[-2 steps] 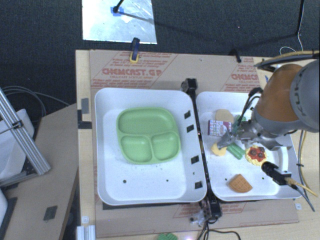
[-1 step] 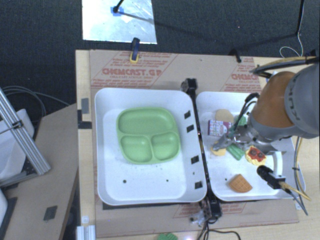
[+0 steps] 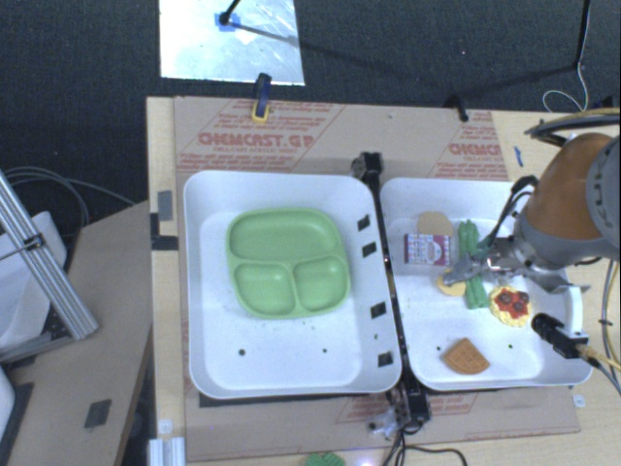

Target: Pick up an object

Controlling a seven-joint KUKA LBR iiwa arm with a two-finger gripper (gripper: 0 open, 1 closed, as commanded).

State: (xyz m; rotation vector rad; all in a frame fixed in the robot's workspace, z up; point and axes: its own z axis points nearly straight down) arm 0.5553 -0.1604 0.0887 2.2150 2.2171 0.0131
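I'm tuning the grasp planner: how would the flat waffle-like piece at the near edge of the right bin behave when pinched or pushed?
The waffle piece looks thin and lies flat, so it probably slides when pushed rather than rolling. Its low profile likely gives the end effector little edge to pinch.
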